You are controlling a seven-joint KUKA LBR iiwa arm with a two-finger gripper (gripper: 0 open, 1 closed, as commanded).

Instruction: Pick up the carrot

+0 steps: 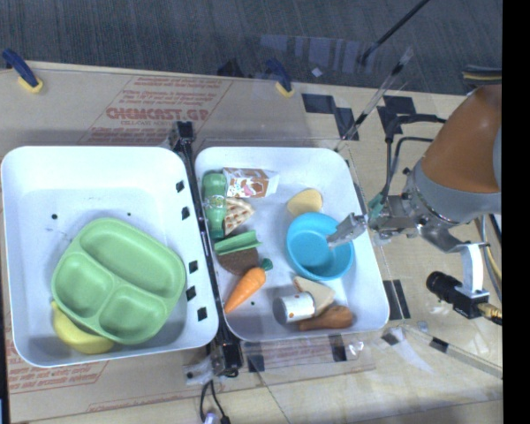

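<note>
The carrot (245, 288) is orange with a small green top. It lies tilted in the front part of the right bin (364, 203), close to the divider between the bins. My gripper (346, 229) hangs at the bin's right side, over the right rim of a blue bowl (316, 246). It is about a hand's width to the right of the carrot and slightly farther back. Nothing is visibly held in it. The grey arm with its orange band (466, 144) reaches in from the right.
The right bin also holds a green bottle (214, 200), a snack packet (246, 184), a waffle piece (238, 215), a brown slab (238, 256), a white cylinder (296, 307) and a brown roll (331, 318). A green divided plate (119, 279) lies in the left bin (26, 201).
</note>
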